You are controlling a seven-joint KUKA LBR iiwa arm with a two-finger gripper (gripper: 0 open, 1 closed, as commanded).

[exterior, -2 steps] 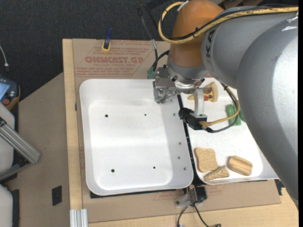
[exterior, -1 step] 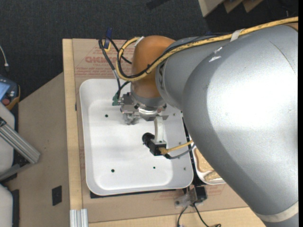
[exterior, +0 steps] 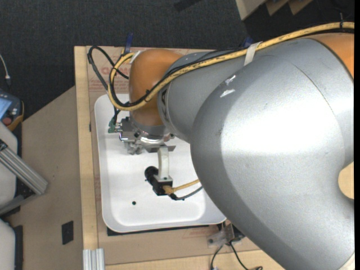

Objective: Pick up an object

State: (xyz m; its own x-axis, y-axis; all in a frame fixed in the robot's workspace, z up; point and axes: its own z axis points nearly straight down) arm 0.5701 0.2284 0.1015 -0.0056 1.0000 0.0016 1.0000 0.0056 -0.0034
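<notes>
Grey arm point(exterior: 281, 151) bulks closest, reaching over the white bin point(exterior: 115, 179); its gripper point(exterior: 138, 142) hangs above the floor, grip state impossible to tell. One small dark speck point(exterior: 134, 202) lies apart, toward the front rim.

Grey arm point(exterior: 270, 145), orange wrist band point(exterior: 147, 80), yellow cable point(exterior: 292, 36)

1. White bin point(exterior: 111, 210) rests on the wooden bench point(exterior: 84, 151).
2. Black square point(exterior: 67, 232) lies flat on the tan board left of the bench.
3. Aluminium rail point(exterior: 23, 170) runs at a slant near the left edge.
4. Dark floor point(exterior: 56, 16) lies beyond the bench.
</notes>
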